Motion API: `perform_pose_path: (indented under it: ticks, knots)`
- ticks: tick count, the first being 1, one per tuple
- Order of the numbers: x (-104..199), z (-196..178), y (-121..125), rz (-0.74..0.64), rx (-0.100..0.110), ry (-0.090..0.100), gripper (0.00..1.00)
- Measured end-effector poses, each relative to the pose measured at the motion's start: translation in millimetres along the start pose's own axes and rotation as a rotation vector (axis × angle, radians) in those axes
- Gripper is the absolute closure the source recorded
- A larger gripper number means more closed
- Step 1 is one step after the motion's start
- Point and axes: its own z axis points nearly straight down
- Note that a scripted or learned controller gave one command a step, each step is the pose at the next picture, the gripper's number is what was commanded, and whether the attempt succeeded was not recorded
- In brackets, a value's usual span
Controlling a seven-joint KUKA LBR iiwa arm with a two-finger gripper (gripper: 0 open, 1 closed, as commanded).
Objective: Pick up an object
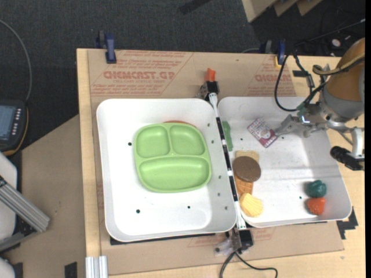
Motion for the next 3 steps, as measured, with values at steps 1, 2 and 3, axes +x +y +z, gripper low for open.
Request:
perform_pose_path:
  ticks: [1,2,3]
  knots:
    - [109.0,-18.0,25.3,-0.012,0.006,-0.006,0.0]
    - [46.5,-70.8,-71.0,0.007,0.015,-0.012,0.0]
    - [108.8,-39.2,-27.3,-0.008,0.01,-0.008,0.0]
